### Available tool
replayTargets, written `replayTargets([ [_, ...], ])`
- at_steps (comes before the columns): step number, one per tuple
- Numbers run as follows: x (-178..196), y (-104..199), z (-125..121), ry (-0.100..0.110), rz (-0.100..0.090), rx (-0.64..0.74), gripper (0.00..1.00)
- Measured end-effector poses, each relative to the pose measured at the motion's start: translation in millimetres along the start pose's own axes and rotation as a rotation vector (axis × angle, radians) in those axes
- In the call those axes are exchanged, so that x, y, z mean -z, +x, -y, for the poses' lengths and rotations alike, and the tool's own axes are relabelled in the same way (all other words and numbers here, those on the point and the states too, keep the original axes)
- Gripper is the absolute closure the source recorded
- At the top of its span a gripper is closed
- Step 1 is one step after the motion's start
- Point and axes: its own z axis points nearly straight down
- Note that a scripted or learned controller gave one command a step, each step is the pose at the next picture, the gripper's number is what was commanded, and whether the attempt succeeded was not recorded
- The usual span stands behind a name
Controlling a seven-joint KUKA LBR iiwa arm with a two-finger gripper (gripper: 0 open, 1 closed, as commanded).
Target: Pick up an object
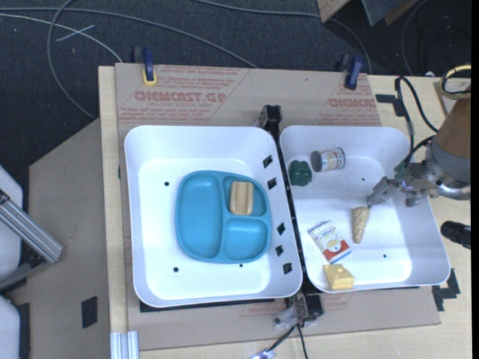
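We list 2 white bins on the bench.

Left bin (150, 223): 1 blue divided plate (217, 219), holding 1 tan block (241, 197) in its upper right compartment.

Right bin (419, 253), 5 loose items:
- 1 small jar (328, 159), lying on its side near the far wall.
- 1 dark green lump (300, 173), just beside the jar, towards the divider.
- 1 pale bread-like stick (361, 224), mid-bin, its long axis running roughly from the far wall to the near wall with a slight tilt.
- 1 red and white packet (329, 241), just left of the stick in this view.
- 1 yellow block (339, 277), at the near rim.

Arm: 1, entering from the right side of the view. Its gripper (383, 191) hangs low over the right bin, near that bin's right wall. We make out 1 grey finger slanting down towards the bin floor; how wide the jaws stand we cannot tell, and we see nothing between them.

Relation that matters: we judge the stick the nearest candidate. It lies just beside the finger's tip, a little towards the near rim and the divider, apart from it. A close across the stick's narrow width looks the likeliest grasp. The packet beside it could be nudged.
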Motion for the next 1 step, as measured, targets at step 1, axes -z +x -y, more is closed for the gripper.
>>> replayTargets([
  [1, -29.4, -1.4, -7.3, -0.028, 0.009, 0.002, 0.00],
])
